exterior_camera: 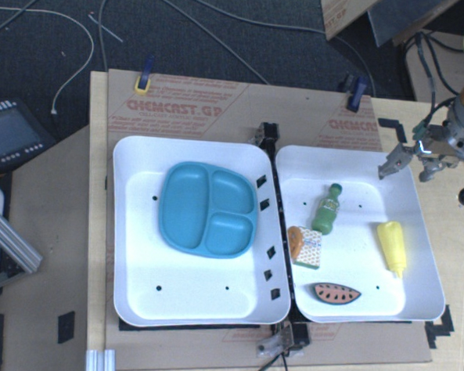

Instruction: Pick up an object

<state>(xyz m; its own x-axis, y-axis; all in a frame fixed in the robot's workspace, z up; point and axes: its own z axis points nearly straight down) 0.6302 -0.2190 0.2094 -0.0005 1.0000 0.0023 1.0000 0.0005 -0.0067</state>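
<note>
The blue divided plate [209, 210] in the left bin [132, 277] is the largest thing here: stiff, smooth and low, so only its rim offers a hold, a poor choice for two fingers. In the right bin [417, 298], well apart from one another, lie a yellow squeeze bottle [392, 245] near the right wall, a green bottle [327, 209] at the middle, a small boxed snack [305, 246] by the left wall, and a flat watermelon slice [337, 294] at the near edge. All look like light, hard, slippery toy plastic; the green bottle's round body seems the surest to pinch across. The gripper [411, 160] hangs spread and empty over the right bin's far corner, though the fingers are small at this range. The bin floors are smooth white, on a plywood bench [221, 102] over dark carpet [52, 44].
</note>
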